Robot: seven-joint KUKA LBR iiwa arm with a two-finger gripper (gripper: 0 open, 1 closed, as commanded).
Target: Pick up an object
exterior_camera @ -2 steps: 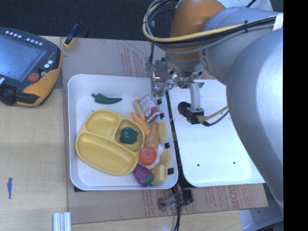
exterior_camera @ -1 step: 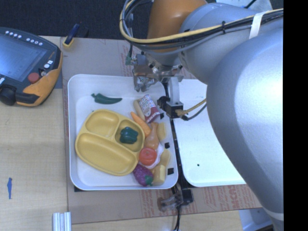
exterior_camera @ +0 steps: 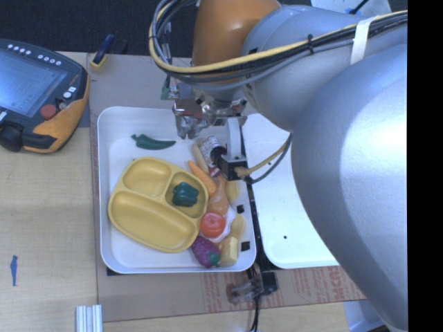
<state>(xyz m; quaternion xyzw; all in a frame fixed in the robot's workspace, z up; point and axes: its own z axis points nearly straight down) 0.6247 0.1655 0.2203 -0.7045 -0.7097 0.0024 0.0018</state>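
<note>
The gripper [exterior_camera: 185, 126] hangs over crowded toy food [exterior_camera: 216, 213] – whether it is clenched cannot be told – so neighbours could be knocked or nothing caught.

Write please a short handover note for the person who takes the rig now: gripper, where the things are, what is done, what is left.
Gripper: over the top edge of the left bin; nothing seen between its fingers.
Things in the left bin: yellow tray with a dark green piece on it; green pepper near the top; carrot, tomato and purple piece along the right side.
Done: nothing picked.
Left: grasp one object and lift it.
</note>
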